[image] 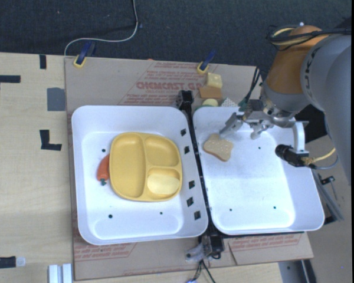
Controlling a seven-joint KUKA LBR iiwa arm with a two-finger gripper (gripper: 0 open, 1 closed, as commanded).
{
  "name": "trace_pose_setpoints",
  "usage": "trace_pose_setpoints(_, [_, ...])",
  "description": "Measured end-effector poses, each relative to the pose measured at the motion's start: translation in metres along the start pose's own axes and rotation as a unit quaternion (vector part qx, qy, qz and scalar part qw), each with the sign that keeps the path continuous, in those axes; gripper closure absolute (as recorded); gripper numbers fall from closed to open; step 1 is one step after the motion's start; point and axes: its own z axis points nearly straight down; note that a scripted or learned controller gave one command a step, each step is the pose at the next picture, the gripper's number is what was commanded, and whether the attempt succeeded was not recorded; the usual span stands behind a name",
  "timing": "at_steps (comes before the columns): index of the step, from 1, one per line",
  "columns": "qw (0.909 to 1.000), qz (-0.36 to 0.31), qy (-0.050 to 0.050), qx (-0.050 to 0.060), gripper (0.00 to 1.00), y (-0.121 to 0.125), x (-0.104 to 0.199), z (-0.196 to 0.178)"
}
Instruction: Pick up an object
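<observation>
The gripper hangs over the upper left part of the right white bin with its two fingers spread apart and nothing between them, one fingertip just above and to the right of a tan slice of bread that lies flat on the bin floor. Beyond the bin's top rim, on the cardboard-covered counter, a few small food pieces sit close together. The left white bin holds a yellow divided plate with an orange-red object tucked at its left edge.
</observation>
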Motion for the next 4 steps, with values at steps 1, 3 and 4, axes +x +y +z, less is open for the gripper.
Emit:
trace_pose_setpoints(1, [1.0000,0.001,-0.002,-0.005,0.00,0.013,0.013,0.073])
trace_pose_setpoints(3, [1.0000,0.001,-0.002,-0.004,0.00,0.007,0.020,0.071])
trace_pose_setpoints(4, [1.0000,0.000,-0.001,-0.005,0.00,0.029,0.019,0.072])
